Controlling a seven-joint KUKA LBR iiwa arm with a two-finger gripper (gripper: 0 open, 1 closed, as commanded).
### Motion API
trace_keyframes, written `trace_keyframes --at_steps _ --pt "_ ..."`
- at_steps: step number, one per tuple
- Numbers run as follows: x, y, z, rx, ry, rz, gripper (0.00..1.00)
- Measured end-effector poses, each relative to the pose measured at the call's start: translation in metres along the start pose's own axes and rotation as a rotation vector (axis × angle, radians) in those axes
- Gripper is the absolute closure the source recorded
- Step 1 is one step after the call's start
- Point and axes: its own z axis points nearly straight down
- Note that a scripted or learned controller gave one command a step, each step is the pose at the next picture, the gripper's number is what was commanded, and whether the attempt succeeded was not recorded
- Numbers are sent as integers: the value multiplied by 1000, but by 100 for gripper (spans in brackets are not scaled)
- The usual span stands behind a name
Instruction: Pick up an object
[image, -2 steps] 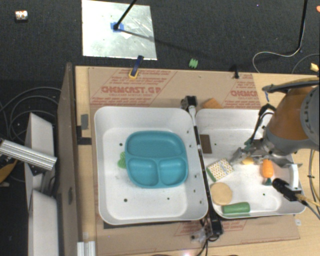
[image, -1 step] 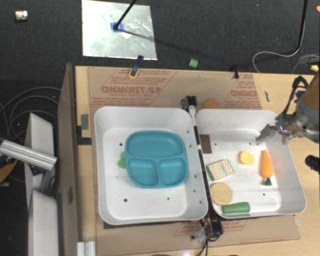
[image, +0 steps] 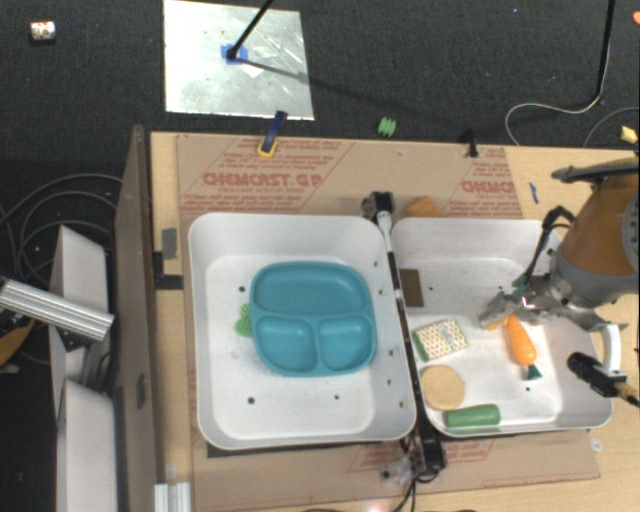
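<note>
In the right bin (image: 470, 250) lie an orange carrot (image: 521, 341), a dotted green-and-white packet (image: 440, 338), a round tan disc (image: 443, 385) and a green cylinder (image: 472, 416). My gripper (image: 514, 306) hangs low over the right side of that bin, right at the carrot's upper end. The arm's orange band (image: 598, 240) sits above it at the right edge. I cannot make out whether anything is held.
The left bin (image: 215, 400) holds a blue divided plate (image: 312, 318) with a small green item (image: 243, 320) at its left side. A black-and-white part (image: 598, 368) juts over the right bin's right rim. Cardboard (image: 300, 175) lies behind the bins.
</note>
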Motion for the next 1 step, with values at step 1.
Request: trace_keyframes --at_steps 1 --pt "-1 2 -16 -5 -2 -1 100"
